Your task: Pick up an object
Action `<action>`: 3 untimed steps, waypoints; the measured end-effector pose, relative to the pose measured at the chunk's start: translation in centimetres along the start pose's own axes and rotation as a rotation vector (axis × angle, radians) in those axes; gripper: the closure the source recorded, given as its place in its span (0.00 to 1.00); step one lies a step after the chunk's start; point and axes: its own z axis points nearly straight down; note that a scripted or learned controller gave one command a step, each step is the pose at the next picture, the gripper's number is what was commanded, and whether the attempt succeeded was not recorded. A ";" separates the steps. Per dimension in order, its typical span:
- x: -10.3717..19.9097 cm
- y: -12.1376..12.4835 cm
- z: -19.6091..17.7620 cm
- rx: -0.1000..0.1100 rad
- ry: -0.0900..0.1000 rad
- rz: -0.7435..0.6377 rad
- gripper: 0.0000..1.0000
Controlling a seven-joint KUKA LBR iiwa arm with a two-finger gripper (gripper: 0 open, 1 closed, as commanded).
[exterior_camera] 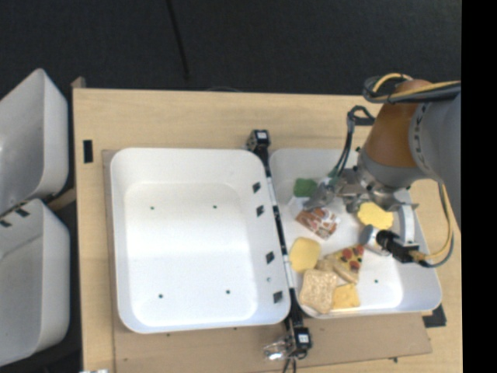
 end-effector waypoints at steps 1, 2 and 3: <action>3.6 1.7 0.9 -0.003 -0.005 -0.003 0.00; 3.4 2.0 0.8 -0.009 -0.001 0.001 0.00; 3.8 0.1 0.8 -0.016 -0.003 0.003 0.00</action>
